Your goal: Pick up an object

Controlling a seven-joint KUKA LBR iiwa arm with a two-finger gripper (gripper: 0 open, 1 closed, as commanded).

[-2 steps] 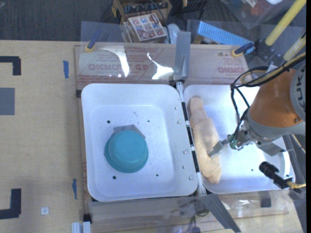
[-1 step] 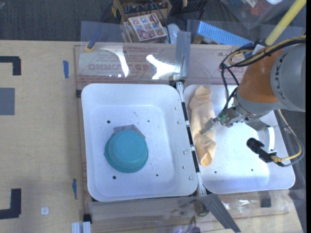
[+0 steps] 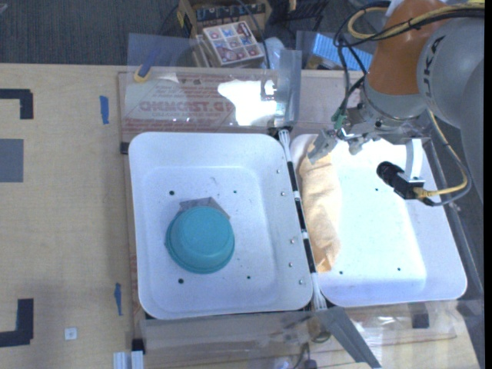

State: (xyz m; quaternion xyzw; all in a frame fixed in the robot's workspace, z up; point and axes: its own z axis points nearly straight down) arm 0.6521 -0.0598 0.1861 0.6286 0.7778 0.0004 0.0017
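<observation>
A teal bowl (image 3: 201, 239) sits upside down in the left bin (image 3: 154, 160), on a small grey scrap. A tan, soft bag-like object (image 3: 321, 206) lies along the left wall of the right bin (image 3: 430, 275). My gripper (image 3: 338, 141) hangs over the far left corner of the right bin, just above the tan object's upper end. It is open, with nothing between its fingers; one fingertip (image 3: 319, 146) is close to the tan object's top edge.
A black plug on a yellow cable (image 3: 396, 178) hangs from the arm over the right bin. A clear plastic sheet (image 3: 200, 102) lies behind the left bin. Boxes and clutter stand on the floor beyond the bench.
</observation>
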